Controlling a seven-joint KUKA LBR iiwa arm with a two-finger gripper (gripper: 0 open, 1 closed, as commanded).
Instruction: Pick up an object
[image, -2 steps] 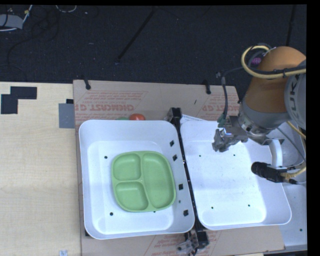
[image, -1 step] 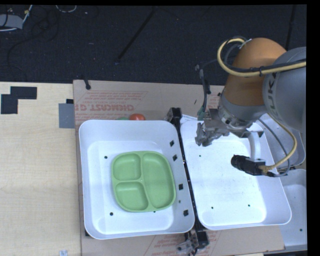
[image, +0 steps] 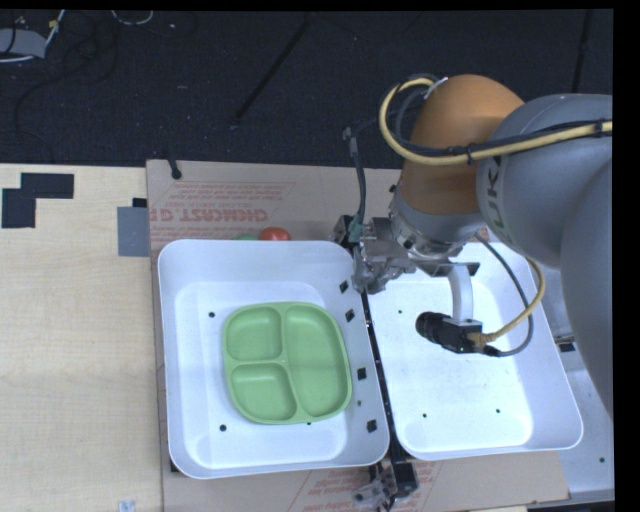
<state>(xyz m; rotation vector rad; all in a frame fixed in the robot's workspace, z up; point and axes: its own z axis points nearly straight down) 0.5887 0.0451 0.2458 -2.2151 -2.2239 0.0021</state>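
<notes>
A light green divided plate (image: 287, 361) with three compartments lies flat in the middle of the left bin (image: 190, 300). My gripper (image: 366, 268) hangs below the orange-banded wrist (image: 455, 130), over the far left corner of the right bin (image: 530, 420), close to the rims where the two bins meet. The wrist hides its tip from above. I see nothing held in it. It stands up and to the right of the plate, apart from it.
A small red object (image: 274, 235) and a bit of something green (image: 245, 237) sit just behind the left bin's far rim on the cardboard. A black connector with a yellow cable (image: 448, 331) hangs from the arm over the right bin's floor.
</notes>
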